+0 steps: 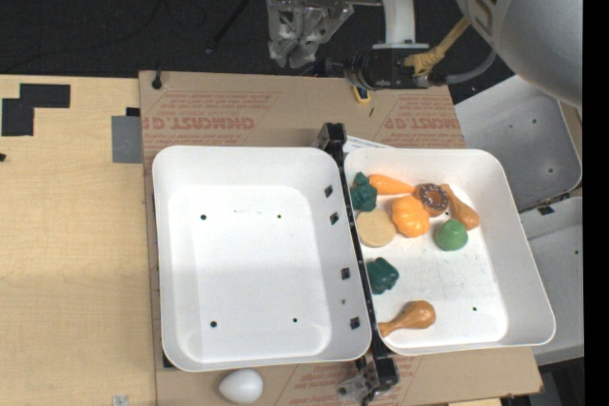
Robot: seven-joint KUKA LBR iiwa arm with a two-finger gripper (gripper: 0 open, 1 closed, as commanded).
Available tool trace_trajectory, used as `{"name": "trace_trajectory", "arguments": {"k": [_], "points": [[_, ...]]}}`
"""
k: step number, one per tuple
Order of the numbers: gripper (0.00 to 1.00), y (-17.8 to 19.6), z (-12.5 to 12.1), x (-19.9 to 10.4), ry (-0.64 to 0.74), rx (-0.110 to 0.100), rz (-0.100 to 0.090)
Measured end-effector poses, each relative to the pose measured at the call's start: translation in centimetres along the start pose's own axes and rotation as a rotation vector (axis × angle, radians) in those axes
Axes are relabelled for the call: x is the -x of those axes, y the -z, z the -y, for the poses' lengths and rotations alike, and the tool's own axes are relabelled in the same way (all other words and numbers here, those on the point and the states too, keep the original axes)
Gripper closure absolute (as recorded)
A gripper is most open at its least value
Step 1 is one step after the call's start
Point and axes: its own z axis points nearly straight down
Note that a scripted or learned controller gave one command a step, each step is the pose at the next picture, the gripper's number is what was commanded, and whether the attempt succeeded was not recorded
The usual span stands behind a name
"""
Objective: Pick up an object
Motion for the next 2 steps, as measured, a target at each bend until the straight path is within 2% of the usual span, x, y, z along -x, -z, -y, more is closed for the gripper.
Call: {"name": "trace_trajectory", "arguments": {"k": [1,2], "points": [[1.00,-12.7,5.3,-1.9,0.000,-0.022,0.007],[1.00,-10.9,4.2,-2.9,0.000,-0.006,0.003]]}}
